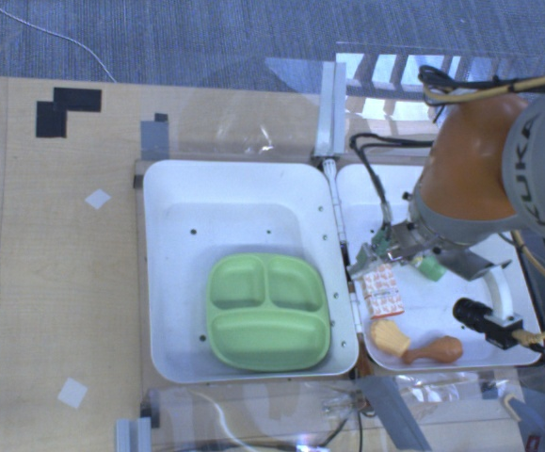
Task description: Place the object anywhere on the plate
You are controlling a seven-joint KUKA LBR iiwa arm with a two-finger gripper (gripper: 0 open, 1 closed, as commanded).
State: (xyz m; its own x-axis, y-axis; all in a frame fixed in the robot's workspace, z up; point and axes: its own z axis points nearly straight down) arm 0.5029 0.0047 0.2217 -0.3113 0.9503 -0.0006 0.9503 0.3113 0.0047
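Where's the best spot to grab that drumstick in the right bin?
Probably the narrow brown shank of the drumstick, approached from above with the pincer closing across it. It lies flat along the right bin's front wall, and the shank is slimmer than the bulbous yellow end.

Pale wooden bench (56, 281), marked with black patches (65, 111) near the far left. Resting directly on it, side by side and touching along the middle: left white bin (173, 252) and right white bin (357, 191).
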